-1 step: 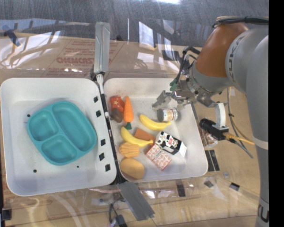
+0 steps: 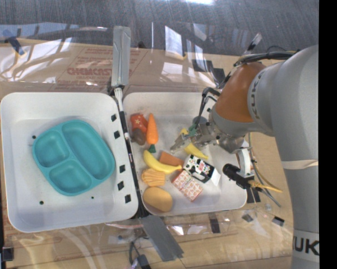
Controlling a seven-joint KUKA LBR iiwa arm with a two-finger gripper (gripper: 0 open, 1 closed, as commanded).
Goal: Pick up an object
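While the arm leans over the right bin [image 2: 157, 98], its jaws [image 2: 186, 138] sit low among toy food, and whether they are parted cannot be told.
A yellow banana [image 2: 158, 164] lies curved mid-bin, just beside an orange carrot [image 2: 152, 129] and a patterned box [image 2: 199, 168]; the bin's far end and the left bin [image 2: 22, 108] around the teal plate [image 2: 73, 157] offer open floor.

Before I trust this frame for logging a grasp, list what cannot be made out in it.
- Hand, camera view: its tip is small and lost among yellow toy pieces; any grasp is unreadable.
- Right bin: the arm covers its right side, hiding what lies there.
- Black-and-white carton: print too small to read.
- Brown item beside the carrot: too small to identify.
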